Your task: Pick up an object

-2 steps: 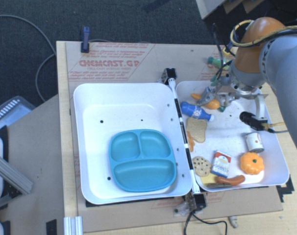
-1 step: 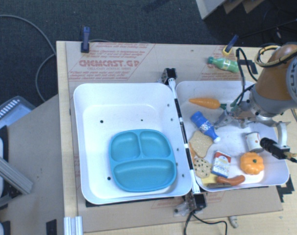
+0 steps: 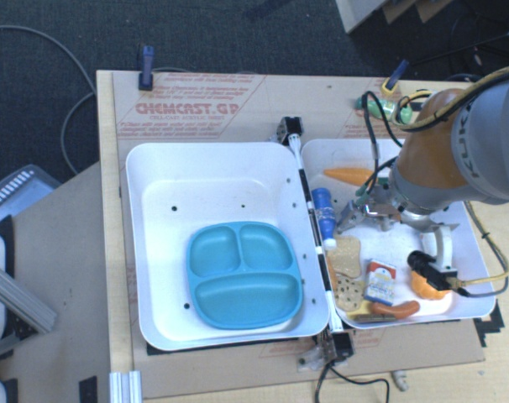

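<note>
The arm point(image 3: 456, 154) comes in from the right and bends over the right white bin point(image 3: 477, 305). Its gripper point(image 3: 368, 212) is low in this bin, close to the left wall. Whether the fingers are released or clenched, I cannot tell, because the wrist covers them.

Just beside the gripper, on its left, lies a blue plastic bottle with a white label point(image 3: 324, 215). It is small and cylindrical, with a blue upper part and a paler lower part. It lies against the left wall of the right bin, and its long axis runs along this wall, from the far side toward the near side. Which end is the cap, I cannot tell.

Around it there are other things. An orange carrot-shaped toy point(image 3: 348, 175) lies behind the gripper, with its long axis across the bin. Nearer to the camera there is a beige slice of toy bread point(image 3: 345, 259), a brown cracker with dark dots point(image 3: 348, 290), a small box with red and blue print point(image 3: 380, 281), a reddish-brown toy sausage point(image 3: 394, 311) and a round orange piece point(image 3: 426, 285). A black cable point(image 3: 443, 277) passes over the orange piece.

In the left white bin point(image 3: 154, 183) rests a light blue plastic plate with three compartments point(image 3: 244, 274).
</note>
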You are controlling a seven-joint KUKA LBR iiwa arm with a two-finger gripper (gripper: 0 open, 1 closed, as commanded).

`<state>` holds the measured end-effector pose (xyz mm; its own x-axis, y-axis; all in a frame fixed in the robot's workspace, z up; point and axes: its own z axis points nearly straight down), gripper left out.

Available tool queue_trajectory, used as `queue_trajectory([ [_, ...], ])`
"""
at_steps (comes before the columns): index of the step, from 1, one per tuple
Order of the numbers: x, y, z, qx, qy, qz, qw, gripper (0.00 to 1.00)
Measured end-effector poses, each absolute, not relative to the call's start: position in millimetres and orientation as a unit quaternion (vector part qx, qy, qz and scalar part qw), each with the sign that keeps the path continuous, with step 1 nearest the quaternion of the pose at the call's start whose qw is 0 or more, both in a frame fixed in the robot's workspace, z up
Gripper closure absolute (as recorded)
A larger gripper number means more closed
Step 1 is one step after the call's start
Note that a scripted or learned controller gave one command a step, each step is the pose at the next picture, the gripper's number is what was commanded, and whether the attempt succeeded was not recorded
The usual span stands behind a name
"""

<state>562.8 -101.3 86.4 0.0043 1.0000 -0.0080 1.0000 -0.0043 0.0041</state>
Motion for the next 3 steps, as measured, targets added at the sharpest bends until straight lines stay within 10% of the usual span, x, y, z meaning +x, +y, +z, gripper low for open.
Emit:
queue_trajectory([
  [1, 606.1, -137.9, 128.6, 0.707, 0.707, 0.0003, 0.002, 0.0],
  [3, 520.5, -206.0, 107.4, 0.705, 0.709, 0.0063, 0.006, 0.0],
])
